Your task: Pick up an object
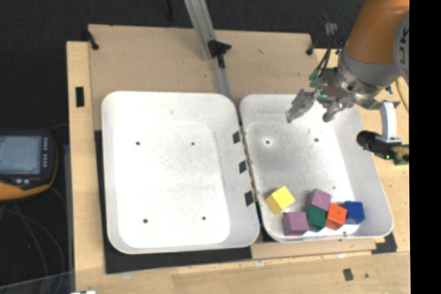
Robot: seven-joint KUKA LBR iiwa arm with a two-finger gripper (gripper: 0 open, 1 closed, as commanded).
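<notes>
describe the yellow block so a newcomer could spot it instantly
Look in the right-hand bin, at its near end where the blocks cluster. The yellow block sits at the cluster's left edge, nearest the divide between the bins. It is the only yellow one, slightly apart from the rest.

Blocks (pixel 316 208) cluster in the right bin's (pixel 289 148) near corner.

Two shallow white bins side by side on a tan wooden bench (pixel 79 148): left bin (pixel 117 169), right bin (pixel 368 175). Black clips (pixel 242 165) sit along the seam between them. A grey metal pole (pixel 196 7) slants up from behind the bins. A small screen device (pixel 24 160) with an orange base lies off the bench's left side, on dark floor.
</notes>
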